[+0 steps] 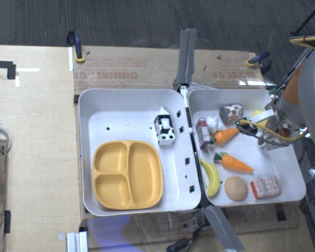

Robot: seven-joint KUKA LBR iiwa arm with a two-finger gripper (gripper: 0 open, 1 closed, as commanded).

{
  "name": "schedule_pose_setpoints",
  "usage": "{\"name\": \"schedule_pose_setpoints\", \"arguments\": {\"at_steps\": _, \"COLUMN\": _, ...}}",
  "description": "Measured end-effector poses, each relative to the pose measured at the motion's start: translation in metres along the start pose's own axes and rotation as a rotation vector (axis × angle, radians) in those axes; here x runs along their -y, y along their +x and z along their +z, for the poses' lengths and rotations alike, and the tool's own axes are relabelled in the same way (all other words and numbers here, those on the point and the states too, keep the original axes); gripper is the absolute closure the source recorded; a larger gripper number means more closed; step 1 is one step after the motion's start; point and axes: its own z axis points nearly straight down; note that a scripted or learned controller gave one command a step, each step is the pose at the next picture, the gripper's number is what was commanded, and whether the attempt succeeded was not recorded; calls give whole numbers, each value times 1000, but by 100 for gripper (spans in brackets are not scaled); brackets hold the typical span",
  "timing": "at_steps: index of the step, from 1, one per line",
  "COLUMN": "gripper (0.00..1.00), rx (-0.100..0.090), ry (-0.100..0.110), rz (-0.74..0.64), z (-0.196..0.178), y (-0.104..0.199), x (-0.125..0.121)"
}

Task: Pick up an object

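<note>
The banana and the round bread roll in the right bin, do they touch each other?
Apart. The camera view shows a strip of white bin floor between the banana and the bread roll, which lie side by side near the front of the right bin.

A single fixed camera hangs above the surface [31,156] and looks down at a slant, so the far edge lies at the top of the frame and the near edge at the bottom. It stands far enough back to take in both white bins whole: the left bin [89,140] sits about mid-frame and the right bin [289,167] fills the right part. Dark floor [121,9] runs along the top. The arm [304,88] enters from the right edge.
</note>
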Motion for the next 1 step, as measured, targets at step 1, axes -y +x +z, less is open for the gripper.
{"name": "schedule_pose_setpoints", "arguments": {"at_steps": 1, "gripper": 100, "rx": -8, "ry": -5, "rz": 4, "z": -32, "y": 63, "x": -42}}
